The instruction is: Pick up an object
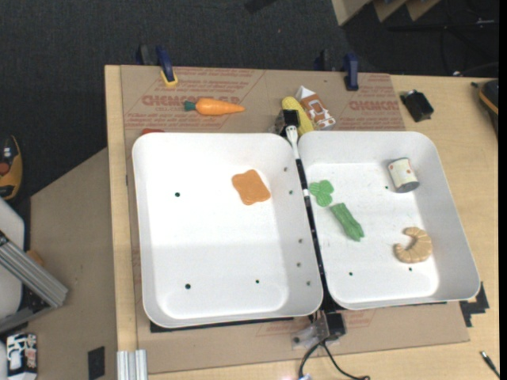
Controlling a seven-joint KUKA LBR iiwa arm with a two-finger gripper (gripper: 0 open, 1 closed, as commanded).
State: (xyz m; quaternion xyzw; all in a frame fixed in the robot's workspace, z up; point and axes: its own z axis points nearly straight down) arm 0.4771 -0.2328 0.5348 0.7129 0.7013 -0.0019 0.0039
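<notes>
How the hand stands, open or closed, holding something or not, I cannot tell from here.

Several things lie on the counter [119, 212] behind the two bins. A carrot [214, 108] rests on the cardboard beyond the left bin's far rim, well clear of it. Near the far end of the seam between the bins there is a banana [291, 106] with a small brown and white carton [318, 112] just beside it, and a small black and white thing sits just in front of them that I cannot make out. Two blue clamps [165, 64] [350, 70] grip the far edge of the board, and a black block [417, 105] lies off past the right bin's far corner. None of this lies over anything in the bins.

The left bin [166, 236] holds one thing, a flat orange piece [251, 187], towards its far right part and clear of the walls.

The right bin [372, 279] holds four things. A round green piece [321, 192] lies close to the left wall, and a long green piece [347, 221] slants away just beside it; whether they touch I cannot tell. A small pale can [402, 174] lies on its side near the far right corner. A croissant [413, 245] rests near the right wall, well apart from the green pieces.
</notes>
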